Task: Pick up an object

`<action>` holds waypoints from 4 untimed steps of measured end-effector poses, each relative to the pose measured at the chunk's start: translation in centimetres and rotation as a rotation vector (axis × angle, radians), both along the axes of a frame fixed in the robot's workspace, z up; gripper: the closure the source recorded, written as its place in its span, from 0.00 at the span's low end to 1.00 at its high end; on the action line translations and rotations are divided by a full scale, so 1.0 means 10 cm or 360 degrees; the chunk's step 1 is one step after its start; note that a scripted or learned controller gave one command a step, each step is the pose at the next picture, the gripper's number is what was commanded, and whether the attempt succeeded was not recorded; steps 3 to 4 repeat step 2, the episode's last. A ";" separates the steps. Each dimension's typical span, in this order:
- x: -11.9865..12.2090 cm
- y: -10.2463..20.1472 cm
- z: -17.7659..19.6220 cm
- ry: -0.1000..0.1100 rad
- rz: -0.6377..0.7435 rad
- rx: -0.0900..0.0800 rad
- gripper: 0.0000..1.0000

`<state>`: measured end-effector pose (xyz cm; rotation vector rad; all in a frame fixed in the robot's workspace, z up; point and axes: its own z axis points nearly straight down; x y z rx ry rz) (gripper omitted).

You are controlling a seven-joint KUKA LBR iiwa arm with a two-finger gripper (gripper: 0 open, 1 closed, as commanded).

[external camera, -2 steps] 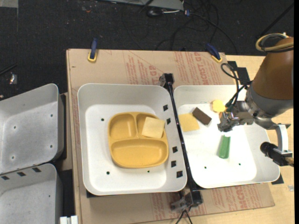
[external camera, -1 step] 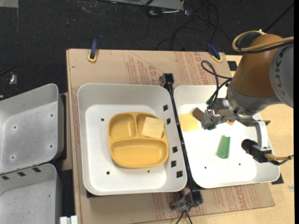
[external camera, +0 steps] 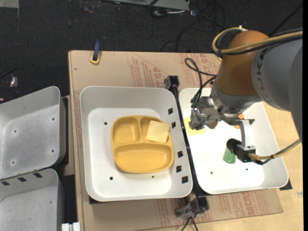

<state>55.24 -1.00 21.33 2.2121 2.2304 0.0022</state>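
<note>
We've got the gripper (external camera: 199,121) low over the right bin (external camera: 250,177), at its left wall, right above a yellow object (external camera: 195,129) that pokes out underneath. Grasp state: we cannot tell, the wrist hides it. A green object (external camera: 229,156) sits near, toward bin centre. In the left bin (external camera: 96,177), a yellow divided tray (external camera: 139,160) carries a pale block (external camera: 157,131). Risks as we see them: yellow piece is hard against the wall, so it could slip out or the tool clips the rim.
</note>
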 end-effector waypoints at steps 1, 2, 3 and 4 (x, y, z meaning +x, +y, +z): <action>0.28 0.47 0.09 -0.0004 -0.0001 0.0000 1.00; 0.47 1.02 0.21 -0.0004 0.0000 0.0002 1.00; 0.47 1.02 0.21 -0.0004 0.0000 0.0002 1.00; 0.47 1.02 0.21 -0.0004 0.0000 0.0002 1.00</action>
